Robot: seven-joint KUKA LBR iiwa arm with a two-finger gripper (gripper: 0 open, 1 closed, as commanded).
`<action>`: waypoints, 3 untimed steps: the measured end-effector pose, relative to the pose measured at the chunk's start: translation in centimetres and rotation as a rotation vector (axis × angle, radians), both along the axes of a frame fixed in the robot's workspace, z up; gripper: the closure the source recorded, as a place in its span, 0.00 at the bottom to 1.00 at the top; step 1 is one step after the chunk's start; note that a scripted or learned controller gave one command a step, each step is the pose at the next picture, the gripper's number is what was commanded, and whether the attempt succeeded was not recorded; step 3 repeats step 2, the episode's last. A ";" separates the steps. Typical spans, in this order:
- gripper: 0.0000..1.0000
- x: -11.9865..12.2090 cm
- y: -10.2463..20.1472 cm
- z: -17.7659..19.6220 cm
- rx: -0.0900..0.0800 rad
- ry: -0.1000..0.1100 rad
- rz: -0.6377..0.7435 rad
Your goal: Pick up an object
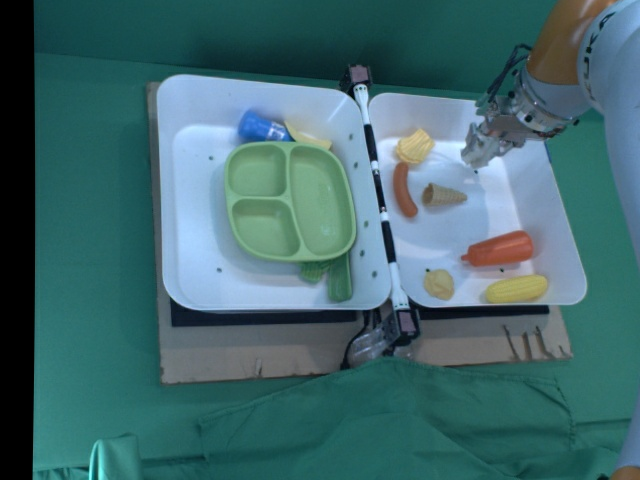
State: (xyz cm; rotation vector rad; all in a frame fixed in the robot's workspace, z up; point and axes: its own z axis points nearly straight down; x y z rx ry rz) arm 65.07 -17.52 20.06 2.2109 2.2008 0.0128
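In the right bin (540, 183) lie a yellow ridged piece (414, 146), a red-orange sausage (404, 189), a small ice cream cone (442, 195), an orange carrot (499, 249), a yellow corn cob (516, 289) and a small yellow lump (438, 284). My gripper (481, 149) hangs over the bin's far part, to the right of the yellow ridged piece and above the cone. Nothing shows between its fingers.
The left bin (190, 198) holds a green divided plate (289, 201), a blue cup (261, 126) and a yellow piece (308, 135) behind it, and a green vegetable (338, 280) at the plate's near edge. A black-and-white rod (378, 193) divides the bins.
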 end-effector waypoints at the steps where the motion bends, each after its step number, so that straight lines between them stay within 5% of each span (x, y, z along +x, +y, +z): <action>1: 1.00 0.7 -0.4 6.6 0.006 0.011 0.002; 2: 1.00 0.8 0.5 12.1 0.006 0.010 0.003; 3: 1.00 0.8 0.5 12.1 0.006 0.010 0.003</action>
